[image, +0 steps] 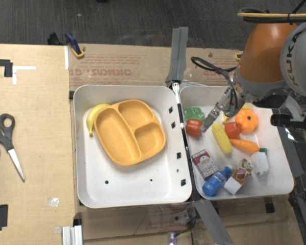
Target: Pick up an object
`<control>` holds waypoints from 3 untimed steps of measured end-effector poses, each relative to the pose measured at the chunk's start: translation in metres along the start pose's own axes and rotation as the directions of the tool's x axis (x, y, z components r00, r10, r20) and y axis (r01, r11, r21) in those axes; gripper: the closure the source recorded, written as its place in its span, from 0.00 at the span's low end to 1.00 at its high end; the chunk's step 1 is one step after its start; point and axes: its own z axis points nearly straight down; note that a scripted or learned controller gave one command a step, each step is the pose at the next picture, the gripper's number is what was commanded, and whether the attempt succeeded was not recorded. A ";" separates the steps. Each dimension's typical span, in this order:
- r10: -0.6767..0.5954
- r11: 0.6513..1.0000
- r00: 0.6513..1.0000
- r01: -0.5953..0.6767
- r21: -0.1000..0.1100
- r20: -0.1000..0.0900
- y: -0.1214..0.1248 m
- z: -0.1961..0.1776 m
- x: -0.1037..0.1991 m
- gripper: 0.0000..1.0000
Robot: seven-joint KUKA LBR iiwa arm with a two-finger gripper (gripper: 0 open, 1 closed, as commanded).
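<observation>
- The gripper (pixel 210 120) hangs low over the back-left part of the right bin (pixel 280 188), its slim fingers slanting down toward a red pepper-like toy (pixel 193 127). Whether they are spread or closed, I cannot tell; nothing shows between them.
- The red toy lies just beside a green leafy toy (pixel 194 113), near the bin's left wall. It looks like the nearest candidate.
- Judging by looks, it is hollow plastic: light, stiff and smooth, so it may skid or roll if pinched off-centre. A grip across its middle, at the widest part, seems safest.
- Just beside the fingertips lies a corn cob (pixel 223 138); long and ridged, it would be best taken across its short axis.
- Further right sit a small orange pumpkin (pixel 247 120), a red tomato-like piece (pixel 232 129) and a carrot (pixel 245 146).
- Toward the front lie a small red carton (pixel 204 163), a blue bottle (pixel 214 184) and a brown-and-white carton (pixel 238 176).
- The left bin (pixel 127 188) holds a yellow divided plate (pixel 128 131) with a banana (pixel 93 115) touching its edge.
</observation>
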 end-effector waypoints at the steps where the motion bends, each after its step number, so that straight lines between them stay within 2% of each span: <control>1: 0.021 1.000 1.000 -0.021 0.002 -0.002 -0.045 0.089 -0.017 0.00; 2: 0.329 0.944 0.944 -0.329 0.000 0.001 -0.004 0.099 -0.067 0.00; 3: 0.262 0.965 0.965 -0.262 0.003 -0.002 -0.043 0.100 -0.036 0.00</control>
